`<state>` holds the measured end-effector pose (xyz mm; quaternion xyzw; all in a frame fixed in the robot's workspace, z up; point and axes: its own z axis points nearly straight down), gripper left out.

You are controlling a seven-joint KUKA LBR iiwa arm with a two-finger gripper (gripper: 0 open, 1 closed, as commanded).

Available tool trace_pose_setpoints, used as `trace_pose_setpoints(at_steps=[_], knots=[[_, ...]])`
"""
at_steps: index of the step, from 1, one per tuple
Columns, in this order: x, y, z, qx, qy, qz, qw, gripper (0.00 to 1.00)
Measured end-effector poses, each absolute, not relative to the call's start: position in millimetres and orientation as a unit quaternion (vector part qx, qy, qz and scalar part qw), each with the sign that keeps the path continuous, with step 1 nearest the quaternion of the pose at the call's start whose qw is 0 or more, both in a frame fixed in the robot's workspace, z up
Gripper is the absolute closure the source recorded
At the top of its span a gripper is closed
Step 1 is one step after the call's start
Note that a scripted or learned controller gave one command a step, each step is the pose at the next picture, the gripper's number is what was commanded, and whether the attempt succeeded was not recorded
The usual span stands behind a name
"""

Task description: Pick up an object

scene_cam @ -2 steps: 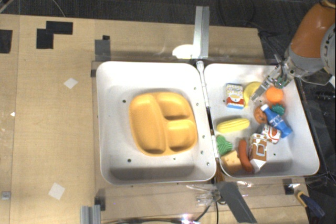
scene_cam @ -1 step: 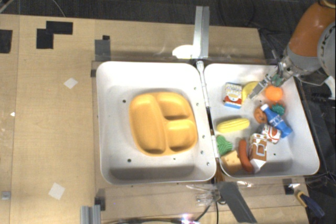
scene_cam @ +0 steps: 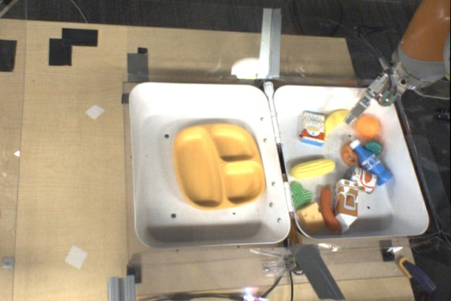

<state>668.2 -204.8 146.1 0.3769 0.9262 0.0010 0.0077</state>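
The right bin (scene_cam: 416,218) holds a pile of toy food. At its far side lie a small red-and-white carton (scene_cam: 312,127), a yellow fruit (scene_cam: 335,120) and an orange ball (scene_cam: 368,126). Nearer the front are a corn cob (scene_cam: 312,168), a blue bottle (scene_cam: 373,164), a green piece (scene_cam: 301,192), a sausage (scene_cam: 325,201) and a brown-and-white carton (scene_cam: 346,204). My gripper (scene_cam: 354,111) reaches in from the upper right. Its tip hangs over the gap between the yellow fruit and the orange ball. I see nothing held in it.
The left bin (scene_cam: 144,151) carries a yellow divided tray (scene_cam: 218,164). A grey upright post (scene_cam: 270,42) stands behind the seam between the bins. The wooden bench (scene_cam: 63,173) spreads to the left.
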Motion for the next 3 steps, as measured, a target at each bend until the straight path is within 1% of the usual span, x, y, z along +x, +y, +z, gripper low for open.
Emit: trace_pose_setpoints(at_steps=[1, 2, 3], knots=[[667.2, -204.4, 143.6, 0.377, 0.926, 0.0007, 0.006, 0.0], [641.0, -143.8, 109.6, 0.571, 0.821, 0.0017, 0.002, 0.0], [672.3, -174.2, 100.6, 0.732, 0.682, 0.002, -0.016, 0.0]])
